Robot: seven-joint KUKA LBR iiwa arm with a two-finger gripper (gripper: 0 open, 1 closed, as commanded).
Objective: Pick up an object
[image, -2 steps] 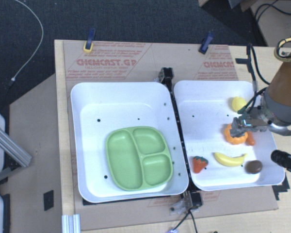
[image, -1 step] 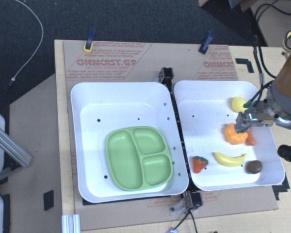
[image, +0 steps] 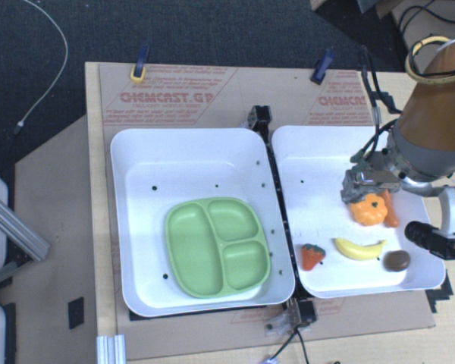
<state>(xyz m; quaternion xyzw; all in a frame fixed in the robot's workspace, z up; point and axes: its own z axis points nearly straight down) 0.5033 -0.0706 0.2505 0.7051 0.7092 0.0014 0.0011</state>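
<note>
Starting at the left, the left bin [image: 136, 203] holds a green divided plate [image: 216, 246] with three compartments, lying flat toward the bin's near side. None of the small pieces are in this bin or on the plate.

Crossing the seam between the bins, the right bin [image: 311, 158] carries all the candidates. Nearest the seam, at the front, lies a toy strawberry [image: 312, 256]. Just to its right is a toy banana [image: 359, 249], lying flat, and beyond that, near the front right corner, a small brown round piece [image: 396, 261], possibly a kiwi. Behind the banana sits an orange toy fruit with a green stem [image: 370, 210], and a slim orange piece, perhaps a carrot [image: 391, 211], lies against its right side.

The gripper [image: 368, 188] hangs directly over the orange fruit, low and seemingly touching its top. Whether the claw is wide or narrow I cannot tell; the wrist body hides it.

Judging from this, the orange fruit is the target. The risk is its rounded shape: a closing claw set off-centre could squeeze it out sideways. The carrot pressed against it could also block one side, get nudged, or be caught along with it, giving a weak grip that fails on the lift.
</note>
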